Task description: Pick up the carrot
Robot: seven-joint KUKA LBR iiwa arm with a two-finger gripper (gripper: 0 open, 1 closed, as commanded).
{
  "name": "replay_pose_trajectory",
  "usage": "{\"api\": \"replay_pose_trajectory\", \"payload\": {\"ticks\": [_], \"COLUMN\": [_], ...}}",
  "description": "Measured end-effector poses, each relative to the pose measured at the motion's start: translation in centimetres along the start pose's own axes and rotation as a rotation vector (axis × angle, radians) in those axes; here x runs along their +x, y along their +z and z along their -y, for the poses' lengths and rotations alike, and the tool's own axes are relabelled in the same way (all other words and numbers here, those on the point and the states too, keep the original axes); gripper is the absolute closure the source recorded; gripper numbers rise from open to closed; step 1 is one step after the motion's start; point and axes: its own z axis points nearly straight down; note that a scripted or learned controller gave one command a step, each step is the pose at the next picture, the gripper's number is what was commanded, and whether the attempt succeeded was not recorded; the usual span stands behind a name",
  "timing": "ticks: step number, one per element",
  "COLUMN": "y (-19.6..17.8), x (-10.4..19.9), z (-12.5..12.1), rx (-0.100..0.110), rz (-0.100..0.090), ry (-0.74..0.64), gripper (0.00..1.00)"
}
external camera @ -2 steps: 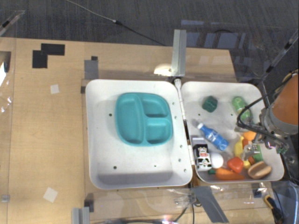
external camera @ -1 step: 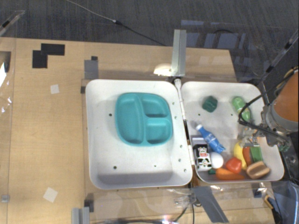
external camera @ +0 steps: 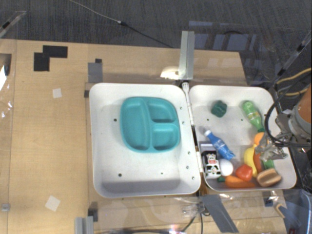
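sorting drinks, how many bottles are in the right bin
2. A green bottle lies near the right bin's far right corner. A blue bottle lies by its left wall, near the middle. The pile at the near right could hide more.

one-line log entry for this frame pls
task: pick up carrot | pincer: over right bin's pile | carrot: lying at front edge, not held

1. The bench [external camera: 44, 145] looks like pale, matt wood.
2. Both white bins [external camera: 105, 179] appear to be smooth plastic.
3. The teal divided plate [external camera: 148, 124] is smooth plastic with a soft sheen.
4. The carrot [external camera: 239, 182] looks like glossy plastic.
5. The blue bottle [external camera: 219, 145] is shiny.
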Motion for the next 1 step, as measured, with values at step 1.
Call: {"api": "replay_pose_trajectory", "payload": {"ticks": [1], "y": [-1.35], "x": [-4.24], "z": [-6.54], "rx": [-0.003], "rz": [0.000], "ry": [0.324], "gripper": [1.00]}}
